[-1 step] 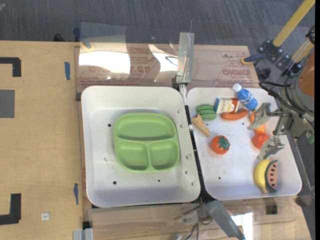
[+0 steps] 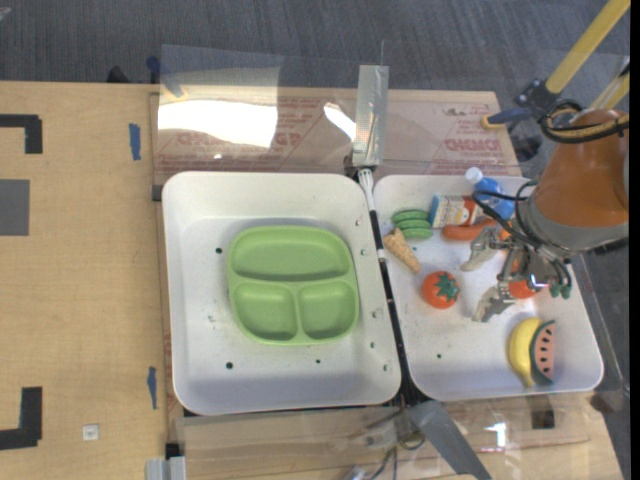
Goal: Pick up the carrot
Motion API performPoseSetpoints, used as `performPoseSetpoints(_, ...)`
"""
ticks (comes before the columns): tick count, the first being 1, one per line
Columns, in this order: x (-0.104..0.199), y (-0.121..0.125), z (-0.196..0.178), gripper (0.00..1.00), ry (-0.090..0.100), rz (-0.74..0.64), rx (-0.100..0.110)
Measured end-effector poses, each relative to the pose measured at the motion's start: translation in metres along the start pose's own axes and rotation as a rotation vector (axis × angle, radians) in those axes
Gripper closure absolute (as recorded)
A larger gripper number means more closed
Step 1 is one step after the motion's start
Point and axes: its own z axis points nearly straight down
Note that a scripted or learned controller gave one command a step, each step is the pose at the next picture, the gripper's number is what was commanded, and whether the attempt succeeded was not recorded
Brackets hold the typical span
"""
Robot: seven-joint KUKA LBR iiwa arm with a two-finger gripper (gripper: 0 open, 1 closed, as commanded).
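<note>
Gripper (image 2: 490,280) wide open, holding nothing, low in right bin (image 2: 440,353). Carrot (image 2: 466,233) just beyond, at far side, beside tomato (image 2: 440,289); probably lining up.

The carrot (image 2: 466,233) lies partly hidden behind the gripper (image 2: 488,280) and the arm (image 2: 585,183), whose upper part is cut off by the right edge.

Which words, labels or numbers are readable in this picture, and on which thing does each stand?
None can be read.
Red print on the clear panels behind the bins: mirrored and blurred, unreadable.
Label on the small packet in the right bin: too small to read.
</note>
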Motion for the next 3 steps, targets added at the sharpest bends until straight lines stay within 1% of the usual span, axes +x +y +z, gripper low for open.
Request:
performPoseSetpoints(1, -0.042, -0.065, 0.006, 0.0, 0.0, 0.065, 0.0)
performPoseSetpoints(2, -0.046, -0.063, -0.007, 1.0, -0.011, 0.062, 0.002)
performPoseSetpoints(3, -0.045, -0.063, -0.006, 0.0, -0.01, 0.062, 0.002)
